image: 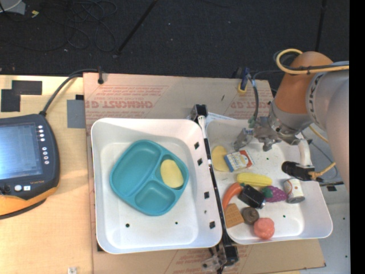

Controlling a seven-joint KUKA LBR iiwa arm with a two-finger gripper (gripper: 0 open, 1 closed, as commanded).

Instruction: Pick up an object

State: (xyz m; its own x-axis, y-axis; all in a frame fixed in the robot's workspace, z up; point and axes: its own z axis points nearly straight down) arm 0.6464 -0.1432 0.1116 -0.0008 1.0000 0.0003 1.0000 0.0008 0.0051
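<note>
Above right bin (319,224) rear, gripper (255,135) hangs over bare floor; grip state cannot be told. Just below it: blue-and-white carton (238,161) beside yellow half-round (218,158). Nearer front: banana (254,180), black block (251,197), purple piece (276,194), orange carrot (230,194), small can (295,190), brown cookie (233,214), pink ball (263,228). Left bin (114,233): teal divided plate (142,181) carrying yellow lemon (171,173).

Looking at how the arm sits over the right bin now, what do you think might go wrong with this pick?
1. The gripper hovers near the small blue and white carton, which touches a yellow piece; a descent may nudge both rather than grasp one.
2. The banana, black block and purple item lie packed together, so a pick there could snag a neighbour.
</note>
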